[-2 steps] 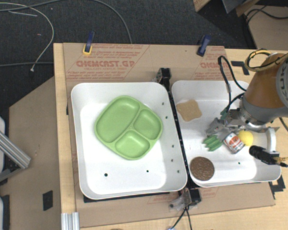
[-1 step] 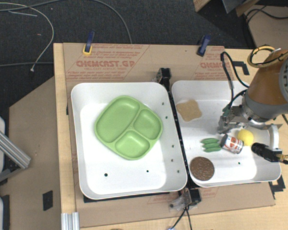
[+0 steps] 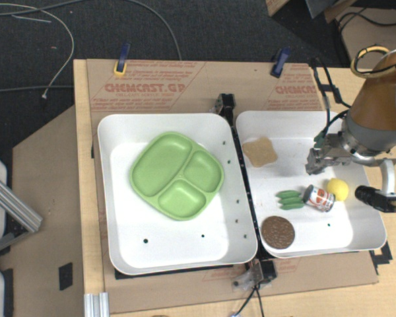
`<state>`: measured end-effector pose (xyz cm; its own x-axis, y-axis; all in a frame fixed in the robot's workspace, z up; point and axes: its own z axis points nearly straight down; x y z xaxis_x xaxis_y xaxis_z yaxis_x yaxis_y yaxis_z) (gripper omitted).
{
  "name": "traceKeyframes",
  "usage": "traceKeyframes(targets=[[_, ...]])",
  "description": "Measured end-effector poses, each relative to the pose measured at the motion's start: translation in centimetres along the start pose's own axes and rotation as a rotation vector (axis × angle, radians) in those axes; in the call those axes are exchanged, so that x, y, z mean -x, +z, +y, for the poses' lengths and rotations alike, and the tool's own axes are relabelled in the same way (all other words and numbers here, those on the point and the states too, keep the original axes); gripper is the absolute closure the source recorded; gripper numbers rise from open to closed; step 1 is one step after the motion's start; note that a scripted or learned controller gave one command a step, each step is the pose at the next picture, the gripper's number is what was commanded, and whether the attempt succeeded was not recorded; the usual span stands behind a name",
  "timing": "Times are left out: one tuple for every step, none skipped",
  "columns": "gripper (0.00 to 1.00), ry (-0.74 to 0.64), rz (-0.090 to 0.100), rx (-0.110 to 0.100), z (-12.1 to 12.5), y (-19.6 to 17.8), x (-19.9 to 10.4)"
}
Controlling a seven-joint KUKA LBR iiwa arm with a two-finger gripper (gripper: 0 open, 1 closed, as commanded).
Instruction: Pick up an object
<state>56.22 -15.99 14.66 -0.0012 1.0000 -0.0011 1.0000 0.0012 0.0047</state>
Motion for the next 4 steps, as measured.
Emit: traceKeyframes(targets=[[1.00, -0.001, 0.000, 0.002, 0.0, -5.0, -0.9], [1.00, 0.000, -0.001, 0.003, -0.2, -11.4, -0.9], [1.00, 0.000, 0.000, 0.000, -0.1, -14.4, -0.9], [1.00, -0.005, 0.005, -0.008, -1.5, -12.6, -6.6]])
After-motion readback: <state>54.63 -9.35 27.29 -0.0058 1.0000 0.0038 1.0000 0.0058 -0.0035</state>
